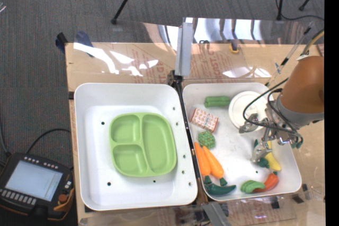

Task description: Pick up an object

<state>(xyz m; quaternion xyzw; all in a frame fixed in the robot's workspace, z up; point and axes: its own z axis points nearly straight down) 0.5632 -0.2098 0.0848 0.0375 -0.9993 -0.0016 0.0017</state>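
Observation:
My gripper (263, 150) hangs low over the right part of the right bin (233, 153), under the orange wrist band (305, 84). Its tip is right beside a yellow toy (273, 162) with a dark green end, and I cannot see whether they touch. Close by lie an orange-red chili (270, 181) and a green pod (252, 186). Further left in the same bin are two carrots (208, 162), a dark green pepper (220, 188), a knobbly green ball (206, 139), a pink box (205, 119), a green cucumber (217, 101) and a white plate (245, 109).
The left bin (90, 114) holds a light green divided tray (143, 144). A metal post (183, 53) stands behind the gap between the bins. A tablet controller (33, 180) lies on the floor at the lower left. Cables run along the arm at the right.

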